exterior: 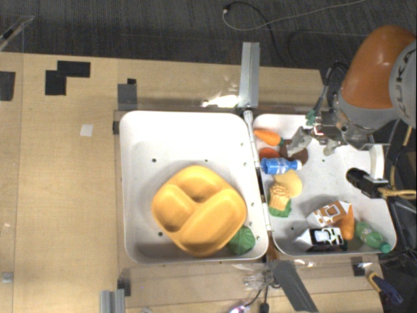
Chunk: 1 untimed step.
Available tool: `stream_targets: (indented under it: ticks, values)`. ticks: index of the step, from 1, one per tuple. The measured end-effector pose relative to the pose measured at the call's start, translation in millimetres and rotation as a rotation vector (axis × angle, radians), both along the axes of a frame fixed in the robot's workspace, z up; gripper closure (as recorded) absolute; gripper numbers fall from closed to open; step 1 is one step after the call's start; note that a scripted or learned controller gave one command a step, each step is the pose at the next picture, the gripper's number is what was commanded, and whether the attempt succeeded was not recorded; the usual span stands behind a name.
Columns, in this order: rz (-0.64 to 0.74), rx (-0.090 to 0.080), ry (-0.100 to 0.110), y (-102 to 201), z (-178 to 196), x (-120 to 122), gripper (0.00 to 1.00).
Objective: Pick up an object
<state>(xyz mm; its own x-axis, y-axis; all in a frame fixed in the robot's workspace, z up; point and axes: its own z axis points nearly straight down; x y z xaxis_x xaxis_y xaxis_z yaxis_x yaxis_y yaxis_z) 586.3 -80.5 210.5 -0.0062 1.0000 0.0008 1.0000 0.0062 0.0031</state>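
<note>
Wooden bench (58,194) bears two white bins (137,175); dark carpet (130,12) behind.

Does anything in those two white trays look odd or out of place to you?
One thing stands out: the big yellow object in the left bin lies tilted across a green item, mostly hiding it. The right bin holds small things scattered along its edges, untidy but unbroken and unspilled.

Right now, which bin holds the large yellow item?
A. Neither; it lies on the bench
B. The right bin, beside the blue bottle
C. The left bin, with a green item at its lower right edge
C: the large yellow item sits in the left bin, touching the green item.
</note>
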Motion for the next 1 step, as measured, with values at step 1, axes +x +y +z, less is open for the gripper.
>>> stream_targets:
  ticks: [1]
  values:
    - [0.003,0.001,-0.006,1.3,11.6,1.7,1.0]
